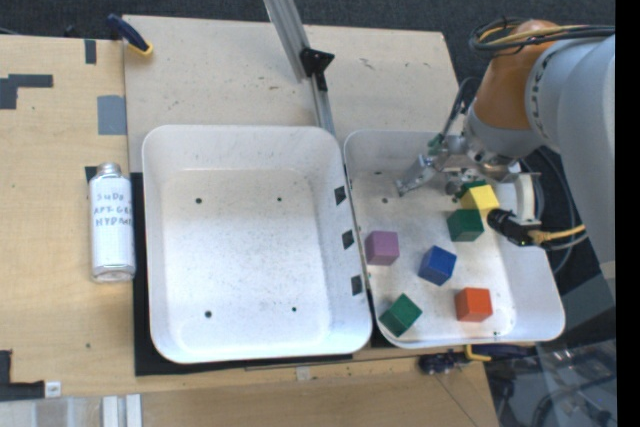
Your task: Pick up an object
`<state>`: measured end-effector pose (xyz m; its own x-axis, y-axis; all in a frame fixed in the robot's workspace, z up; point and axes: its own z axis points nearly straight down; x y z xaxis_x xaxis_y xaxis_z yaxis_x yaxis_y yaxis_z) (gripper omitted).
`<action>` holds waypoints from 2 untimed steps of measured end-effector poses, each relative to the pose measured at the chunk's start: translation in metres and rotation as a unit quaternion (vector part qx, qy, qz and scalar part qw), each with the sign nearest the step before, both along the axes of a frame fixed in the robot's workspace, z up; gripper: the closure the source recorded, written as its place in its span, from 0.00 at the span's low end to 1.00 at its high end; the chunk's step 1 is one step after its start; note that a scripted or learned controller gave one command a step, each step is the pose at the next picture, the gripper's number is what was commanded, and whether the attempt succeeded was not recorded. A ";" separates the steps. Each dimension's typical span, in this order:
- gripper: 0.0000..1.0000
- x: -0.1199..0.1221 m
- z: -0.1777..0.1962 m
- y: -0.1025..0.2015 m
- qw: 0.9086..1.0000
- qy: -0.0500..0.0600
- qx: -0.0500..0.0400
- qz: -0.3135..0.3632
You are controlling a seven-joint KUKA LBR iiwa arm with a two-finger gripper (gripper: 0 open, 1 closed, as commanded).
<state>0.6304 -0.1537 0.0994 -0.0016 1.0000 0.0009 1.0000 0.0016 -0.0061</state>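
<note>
The gripper (415,177) hangs over the right bin (385,147) near its far wall; whether it is wide or narrow I cannot tell. The blocks crowd the near right: yellow (481,197), dark green (465,224), blue (437,264), purple (382,247), orange (474,304), green (401,313). The left bin (160,150) offers open floor. The spray can's (112,221) writing is unreadable.

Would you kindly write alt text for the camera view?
The gripper hovers over the right bin, which holds yellow, purple, blue, orange and two green blocks. A white can lies beside the left bin.
</note>
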 end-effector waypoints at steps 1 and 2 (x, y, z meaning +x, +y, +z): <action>1.00 0.001 0.013 0.000 1.000 -0.002 -0.001 0.001; 1.00 -0.007 0.065 -0.004 1.000 -0.005 -0.001 -0.001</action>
